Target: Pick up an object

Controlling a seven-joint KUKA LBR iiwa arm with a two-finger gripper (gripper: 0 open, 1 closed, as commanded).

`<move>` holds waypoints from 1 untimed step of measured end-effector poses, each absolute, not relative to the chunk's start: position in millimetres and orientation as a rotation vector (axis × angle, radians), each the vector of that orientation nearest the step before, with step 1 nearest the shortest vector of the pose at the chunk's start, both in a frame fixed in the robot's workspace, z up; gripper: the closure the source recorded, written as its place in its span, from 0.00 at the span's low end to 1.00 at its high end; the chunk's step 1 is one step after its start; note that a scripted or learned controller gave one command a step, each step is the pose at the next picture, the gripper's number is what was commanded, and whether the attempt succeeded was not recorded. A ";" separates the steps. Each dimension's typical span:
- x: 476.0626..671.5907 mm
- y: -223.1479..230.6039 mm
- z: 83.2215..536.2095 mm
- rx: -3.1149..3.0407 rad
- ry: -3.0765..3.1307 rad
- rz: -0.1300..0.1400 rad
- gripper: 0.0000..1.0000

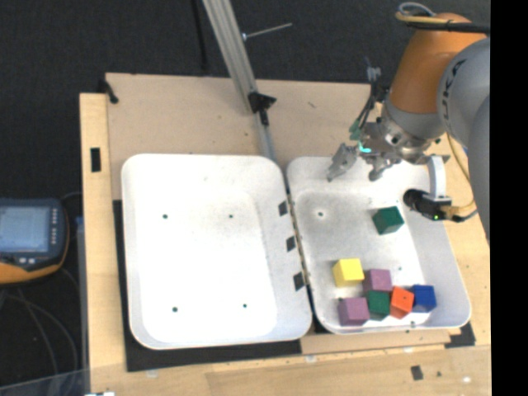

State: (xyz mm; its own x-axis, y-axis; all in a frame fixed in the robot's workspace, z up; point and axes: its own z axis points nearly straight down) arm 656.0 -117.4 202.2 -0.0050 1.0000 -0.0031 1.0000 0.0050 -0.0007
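My gripper (358, 168) hangs over the far edge of the right bin (326, 238), its two fingers spread apart with nothing between them. A dark green block (387, 219) lies alone in the right bin, in front of and slightly right of the gripper. Near the bin's front wall sits a cluster of blocks: a yellow block (348, 271), a purple block (379, 280), a second purple block (353, 309), a green block (378, 303), an orange block (401, 301) and a blue block (423, 297).
The left bin (202, 250) stands beside the right one. A slanted metal rail (235, 52) runs from the top down to the bins' far edge. A black cable fitting (429, 203) hangs at the right bin's right side. A small screen device (29, 233) sits far left.
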 end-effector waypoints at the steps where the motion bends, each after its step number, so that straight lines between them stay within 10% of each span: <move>1: 647.2 -186.8 248.8 2.222 2.211 0.002 0.00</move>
State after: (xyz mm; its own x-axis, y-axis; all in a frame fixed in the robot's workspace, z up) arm 647.2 -186.8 248.8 0.0051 1.0000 -0.0045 1.0000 -0.0050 0.0062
